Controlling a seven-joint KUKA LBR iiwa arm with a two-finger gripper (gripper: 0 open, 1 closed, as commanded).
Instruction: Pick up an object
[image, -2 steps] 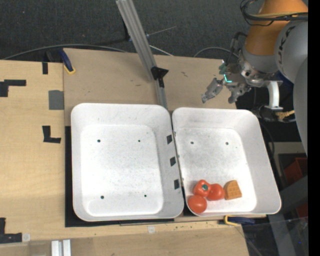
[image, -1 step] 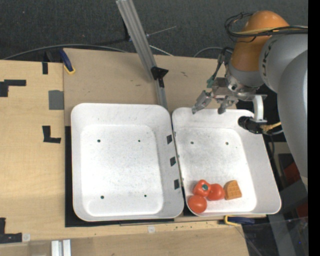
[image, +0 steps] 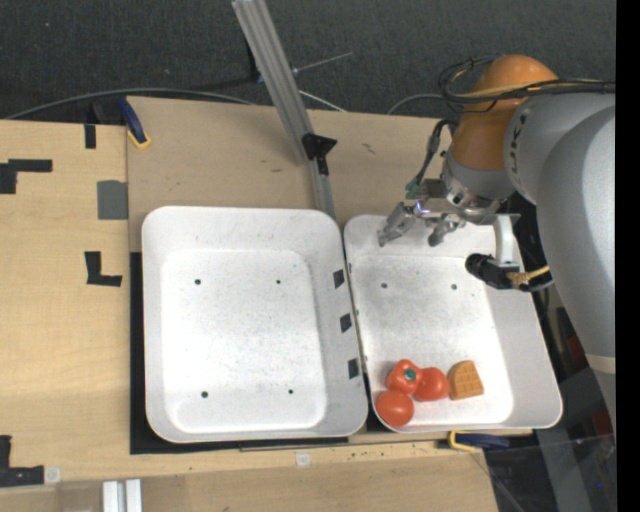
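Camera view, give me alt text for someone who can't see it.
The arm's open pincer hovers over the far end of the right bin, holding nothing. Red toys and an orange block sit at the near end.

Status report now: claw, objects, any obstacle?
Claw open, holding nothing, above right bin's far edge. Red toys and orange block at near edge. Nothing between.

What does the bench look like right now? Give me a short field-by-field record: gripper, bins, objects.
gripper: two-finger gripper over the far edge of the right shallow white bin, fingers apart, nothing between them
left shallow white bin: white floor with dark specks
objects: red round plastic pieces clustered in the right bin's near corner, small orange ridged block beside them
gap: gripper is at the opposite end of the bin from the objects
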